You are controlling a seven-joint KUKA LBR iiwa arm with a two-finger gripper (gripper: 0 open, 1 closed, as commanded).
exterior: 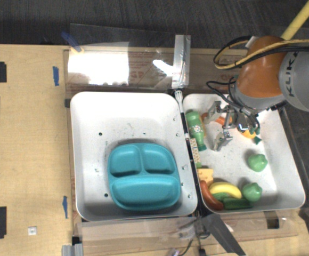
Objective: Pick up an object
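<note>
Claw hangs over the right bin, fingers apart, empty; centre over the green bottle before closing

Tray in left bin — perhaps 6 items in right bin.

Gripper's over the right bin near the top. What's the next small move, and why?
Probably ease the gripper toward the green bottle by the bin's left wall, then lower. The gripper hangs over bare floor between that bottle and an orange piece, with nothing seen between its fingers, and the bottle is the nearest sizeable target.
</note>
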